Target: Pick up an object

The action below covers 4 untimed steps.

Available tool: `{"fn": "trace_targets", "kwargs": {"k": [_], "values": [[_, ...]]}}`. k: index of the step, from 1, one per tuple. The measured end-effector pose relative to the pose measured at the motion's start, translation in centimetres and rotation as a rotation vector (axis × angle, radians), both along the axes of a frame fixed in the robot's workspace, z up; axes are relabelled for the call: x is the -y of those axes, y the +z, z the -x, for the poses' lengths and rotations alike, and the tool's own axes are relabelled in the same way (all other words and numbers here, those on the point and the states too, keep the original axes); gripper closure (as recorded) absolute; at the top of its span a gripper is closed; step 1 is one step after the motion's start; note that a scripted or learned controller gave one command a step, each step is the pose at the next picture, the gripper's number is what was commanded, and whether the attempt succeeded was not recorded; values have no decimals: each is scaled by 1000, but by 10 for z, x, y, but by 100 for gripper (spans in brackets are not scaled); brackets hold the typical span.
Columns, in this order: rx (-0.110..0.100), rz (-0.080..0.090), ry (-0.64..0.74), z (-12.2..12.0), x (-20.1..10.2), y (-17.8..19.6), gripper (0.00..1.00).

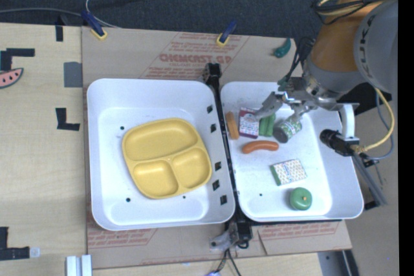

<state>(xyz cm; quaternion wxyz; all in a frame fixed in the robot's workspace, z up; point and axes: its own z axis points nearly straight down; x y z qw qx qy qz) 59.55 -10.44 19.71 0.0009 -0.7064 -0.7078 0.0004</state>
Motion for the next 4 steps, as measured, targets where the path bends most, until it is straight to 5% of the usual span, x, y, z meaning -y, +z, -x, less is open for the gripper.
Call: {"fn": "trace_targets", "kwargs": {"k": [1,2,3,4], "values": [[15,6,-1,5,16,-80,0],[16,6,-1,5,16,-70,100],[15,5,-1,5,16,-70,0],[2,2,-1,9,-6,-111,0]]}}
